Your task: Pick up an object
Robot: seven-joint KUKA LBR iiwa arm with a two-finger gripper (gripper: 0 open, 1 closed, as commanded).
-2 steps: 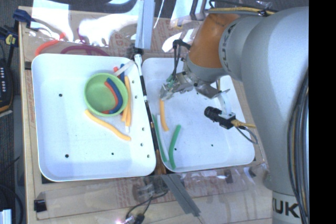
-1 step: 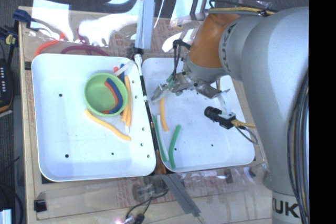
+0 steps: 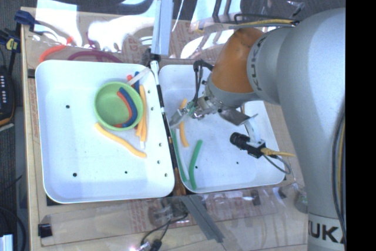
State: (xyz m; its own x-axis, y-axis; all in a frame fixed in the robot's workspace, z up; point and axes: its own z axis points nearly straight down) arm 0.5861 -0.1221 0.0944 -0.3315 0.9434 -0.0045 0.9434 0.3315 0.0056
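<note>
1. The gripper (image 3: 183, 114) sat low at the upper left of the right bin (image 3: 267, 176), close to the wall that bin shares with its neighbour. Its metal fingers pointed left and downward; whether they were spread or closed could not be told, since the tips merged with the objects beneath.
2. A short orange stick (image 3: 183, 136) lay just below the gripper, with another orange piece (image 3: 184, 104) close by its upper edge. Either was a likely target, judged from the tool's position. No object was seen held.
3. A curved green strip (image 3: 194, 159) lay further down the right bin, near the divider, its lower end close to the bin's bottom left corner. A dark green strip (image 3: 182, 170) ran alongside it, against the wall.
4. A black cylinder with a yellow tip (image 3: 249, 145) projected from the wrist assembly at centre right; it appeared to be part of the tool, not a loose object.
5. The arm (image 3: 294, 73) entered from the right of the frame. Its orange band (image 3: 235, 64) sat above the wrist, and the wrist was bent so that the tool tilted down and left. This posture probably served to reach items crowded against the wall.
6. The left bin (image 3: 64, 173) held a green bowl (image 3: 117, 106) at its upper centre, containing red and blue curved pieces. Orange sticks (image 3: 120, 141) lay beside and below the bowl, well apart from the gripper.
</note>
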